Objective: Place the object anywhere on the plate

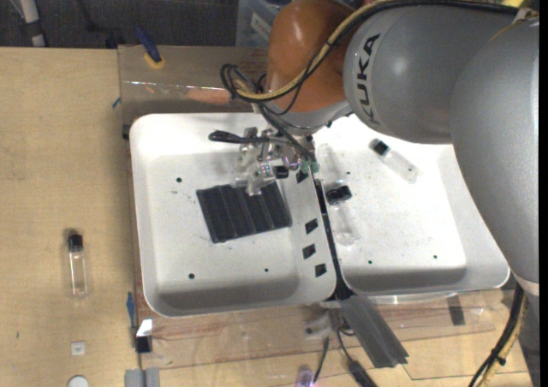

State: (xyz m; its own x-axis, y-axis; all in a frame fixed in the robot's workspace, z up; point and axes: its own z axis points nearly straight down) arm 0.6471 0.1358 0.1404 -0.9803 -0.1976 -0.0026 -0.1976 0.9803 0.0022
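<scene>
Camera view: gripper (261, 163) hangs just over the dark ridged plate (244, 211) in the left bin (171, 278); its grip cannot be told. Clear vials (394, 159) lie well apart in the right bin (428, 270); arm (411, 68) reads "KUKA".

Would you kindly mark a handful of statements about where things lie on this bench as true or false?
1. The dark ribbed rectangular plate lies in the left white bin. True.
2. A clear vial with a black cap lies in the right white bin. True.
3. The gripper hangs over the right bin. False: it is above the left bin, near the plate's upper edge.
4. The small clear vial with a dark cap on the wooden bench lies inside the left bin. False: it lies outside, left of both bins.
5. The arm's orange band sits above the wrist. True.
</scene>
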